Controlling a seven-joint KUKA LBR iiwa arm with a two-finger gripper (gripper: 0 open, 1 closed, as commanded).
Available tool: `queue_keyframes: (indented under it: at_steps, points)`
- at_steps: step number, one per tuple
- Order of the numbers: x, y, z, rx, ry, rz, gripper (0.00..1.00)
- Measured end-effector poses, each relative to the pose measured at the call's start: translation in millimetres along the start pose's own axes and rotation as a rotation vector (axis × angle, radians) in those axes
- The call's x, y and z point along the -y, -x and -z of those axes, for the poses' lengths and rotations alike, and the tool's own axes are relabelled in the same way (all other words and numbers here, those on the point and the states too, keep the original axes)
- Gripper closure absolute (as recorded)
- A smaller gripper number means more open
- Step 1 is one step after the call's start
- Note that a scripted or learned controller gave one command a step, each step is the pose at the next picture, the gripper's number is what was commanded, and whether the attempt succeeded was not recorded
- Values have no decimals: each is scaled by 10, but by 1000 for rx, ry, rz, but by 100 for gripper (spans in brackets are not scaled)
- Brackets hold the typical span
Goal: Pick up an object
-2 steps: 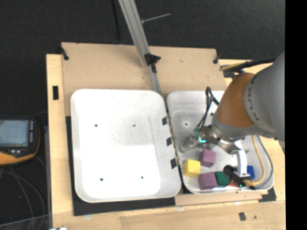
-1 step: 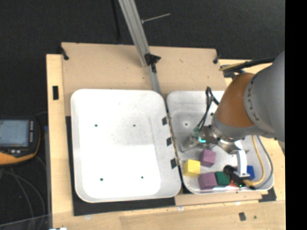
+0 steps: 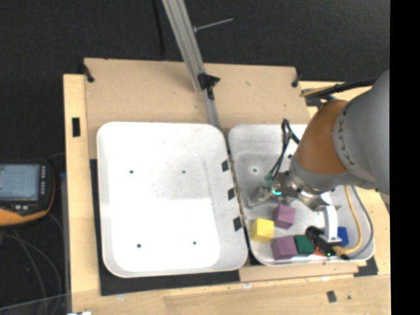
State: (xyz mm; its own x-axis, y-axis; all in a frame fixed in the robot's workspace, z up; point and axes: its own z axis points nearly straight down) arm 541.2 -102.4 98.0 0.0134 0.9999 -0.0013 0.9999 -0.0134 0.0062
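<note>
- Reaching into the right bin (image 3: pixel 244 143), the arm (image 3: pixel 341 143) hangs its tool (image 3: pixel 275 192) low over the bin's middle, near the left wall.
- The tool's state cannot be told from this slanted view; nothing is seen in its hold.
- Candidates lie just below it: a small purple block (image 3: pixel 285 215) nearest, a yellow cube (image 3: pixel 263 230), a larger purple block (image 3: pixel 283 247) and a green block (image 3: pixel 303 243) toward the front rim.
- Best bet, in my judgement: settle on the small purple block, centre over it and descend straight.
- The yellow cube sits close, so a skewed approach could nudge it.
- The left bin (image 3: pixel 118 195) needs no attention.
</note>
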Motion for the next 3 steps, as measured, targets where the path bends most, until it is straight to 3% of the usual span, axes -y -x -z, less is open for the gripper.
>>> queue_keyframes:
  at_steps: [3]
  points:
    - [1, 0, 0, 0, 1, 2, 0]
